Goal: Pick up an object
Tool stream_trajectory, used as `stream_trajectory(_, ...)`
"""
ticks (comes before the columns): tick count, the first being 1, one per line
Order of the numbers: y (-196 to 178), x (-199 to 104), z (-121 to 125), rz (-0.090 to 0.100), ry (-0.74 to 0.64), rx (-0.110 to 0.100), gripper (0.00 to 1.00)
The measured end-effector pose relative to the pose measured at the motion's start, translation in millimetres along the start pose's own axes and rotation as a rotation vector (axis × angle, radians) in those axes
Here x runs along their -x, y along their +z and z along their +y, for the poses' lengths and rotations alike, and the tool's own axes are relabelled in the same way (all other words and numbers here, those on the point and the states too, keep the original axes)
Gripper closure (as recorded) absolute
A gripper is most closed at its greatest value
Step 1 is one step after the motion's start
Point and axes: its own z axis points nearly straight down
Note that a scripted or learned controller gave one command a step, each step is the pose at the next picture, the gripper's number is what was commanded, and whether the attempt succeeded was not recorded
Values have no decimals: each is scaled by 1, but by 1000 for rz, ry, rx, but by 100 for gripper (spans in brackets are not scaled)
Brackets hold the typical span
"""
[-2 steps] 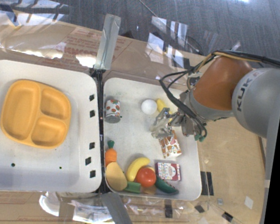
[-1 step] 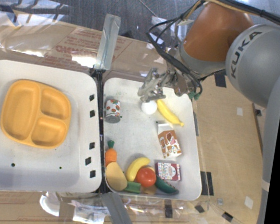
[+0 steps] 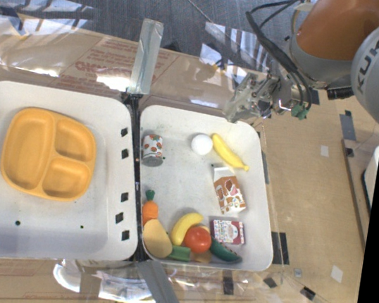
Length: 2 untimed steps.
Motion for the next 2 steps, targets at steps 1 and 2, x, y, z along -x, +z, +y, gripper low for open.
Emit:
stream_trajectory(1,0,-5,-36,1,-241,1,100)
stream_trajectory(2,-32,-84,-67,5,-508,2,100)
